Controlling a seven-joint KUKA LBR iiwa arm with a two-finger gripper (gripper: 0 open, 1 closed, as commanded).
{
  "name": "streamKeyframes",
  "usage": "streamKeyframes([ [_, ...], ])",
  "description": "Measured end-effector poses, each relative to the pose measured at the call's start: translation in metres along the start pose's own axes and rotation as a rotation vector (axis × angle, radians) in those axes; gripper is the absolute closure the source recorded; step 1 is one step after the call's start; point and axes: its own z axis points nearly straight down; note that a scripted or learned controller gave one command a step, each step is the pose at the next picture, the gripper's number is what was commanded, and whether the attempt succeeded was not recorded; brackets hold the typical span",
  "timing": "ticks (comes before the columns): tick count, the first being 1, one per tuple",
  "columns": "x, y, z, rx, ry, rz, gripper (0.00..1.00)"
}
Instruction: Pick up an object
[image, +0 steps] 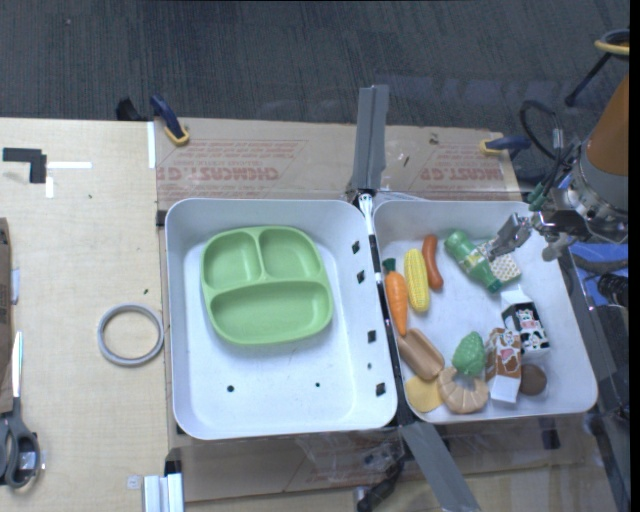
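The right bin (575, 300) holds several toy foods. A green bottle (468, 254) lies at its back, with a red sausage (432, 260), a yellow corn cob (416, 280) and an orange carrot (397, 301) to its left. Nearer the front lie a hot dog (420, 353), a green leafy piece (468, 352), a croissant (466, 393), a cow-patterned carton (526, 328) and a brown ball (534, 379). My gripper (511, 236) hangs over the bin's back right, just right of the bottle's end. Nothing is visibly lifted with it.
A green divided plate (268, 285) lies in the left bin (190, 400). On the bench to the left sit a tape ring (130, 333) and scissors (18, 446). A grey post (370, 140) rises between the bins at the back. Cables hang at the right.
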Motion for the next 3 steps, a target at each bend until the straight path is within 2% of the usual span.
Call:
streamKeyframes([
  [1, 0.026, 0.023, 0.116, 0.002, 0.001, 0.293, 0.0],
  [2, 0.029, 0.049, 0.152, -0.002, 0.0, 0.31, 0.0],
  [3, 0.006, 0.067, 0.157, 0.016, 0.001, 0.402, 0.0],
])
